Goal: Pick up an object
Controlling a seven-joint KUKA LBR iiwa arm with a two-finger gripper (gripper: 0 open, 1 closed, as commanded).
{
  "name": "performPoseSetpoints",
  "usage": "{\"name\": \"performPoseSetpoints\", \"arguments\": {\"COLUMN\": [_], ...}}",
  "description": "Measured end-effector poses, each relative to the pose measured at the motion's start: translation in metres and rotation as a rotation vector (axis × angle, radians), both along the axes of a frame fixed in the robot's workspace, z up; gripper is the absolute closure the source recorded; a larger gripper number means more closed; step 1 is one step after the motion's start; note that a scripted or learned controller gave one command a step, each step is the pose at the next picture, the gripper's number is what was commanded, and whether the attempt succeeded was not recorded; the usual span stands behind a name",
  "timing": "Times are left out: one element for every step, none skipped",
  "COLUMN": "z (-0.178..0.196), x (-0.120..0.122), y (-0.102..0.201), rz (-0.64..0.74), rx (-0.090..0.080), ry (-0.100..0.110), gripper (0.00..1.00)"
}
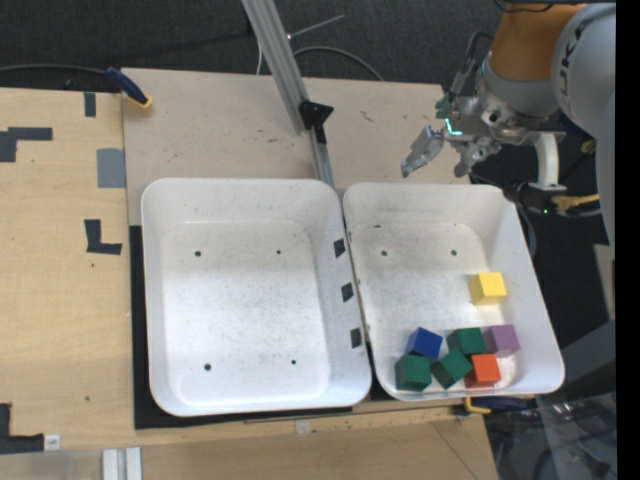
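Nearest the camera, six blocks sit in the right bin [520, 238]. Five cluster at its 5 o'clock corner: two green blocks [413, 372] [452, 367] in front, a third green block [466, 341] behind, blue block [425, 343] at their 10 o'clock, orange block [485, 369] and purple block [503, 339] at 3 o'clock. Yellow block [489, 286] lies apart at 12 o'clock. All are cubes, no long axis. Gripper [446, 152] hangs empty beyond the bin's far rim, fingers spread wide, blocks well apart at its 6 o'clock. Left bin [160, 208] lies beside.
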State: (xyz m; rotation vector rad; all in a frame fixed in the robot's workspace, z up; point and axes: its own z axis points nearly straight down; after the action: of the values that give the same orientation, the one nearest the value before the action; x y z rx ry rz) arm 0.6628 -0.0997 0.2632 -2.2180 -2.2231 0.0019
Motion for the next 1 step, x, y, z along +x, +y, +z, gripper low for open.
{"name": "performPoseSetpoints", "arguments": {"z": [0.0001], "x": [0.0], "y": [-0.0001], "rz": [0.0], "rx": [-0.001], "ry": [0.0], "gripper": [0.0]}}
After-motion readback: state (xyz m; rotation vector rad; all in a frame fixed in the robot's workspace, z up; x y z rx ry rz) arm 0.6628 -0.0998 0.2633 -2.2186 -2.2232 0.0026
